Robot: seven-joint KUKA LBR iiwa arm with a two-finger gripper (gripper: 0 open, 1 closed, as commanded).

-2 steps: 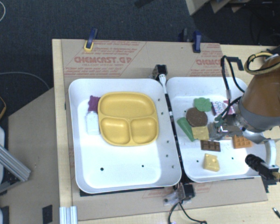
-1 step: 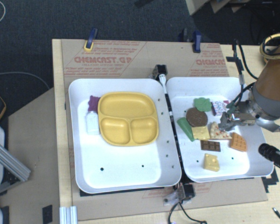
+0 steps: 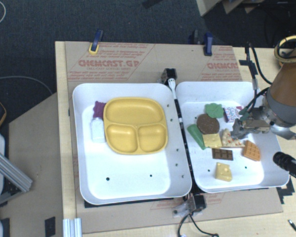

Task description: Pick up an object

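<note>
The right bin holds several toy foods: a brown round cookie, a green leafy piece, a green wedge, a yellow cheese slice, a chocolate bar, a waffle, a cheese wedge and a purple-wrapped candy. My gripper hangs low over the middle right of this bin. It sits right of the cookie and above a pale speckled piece, partly covering that piece.
The left bin carries a yellow divided plate, with a purple item and a small white bottle at the plate's left. A black clamp stands at the back between the bins.
</note>
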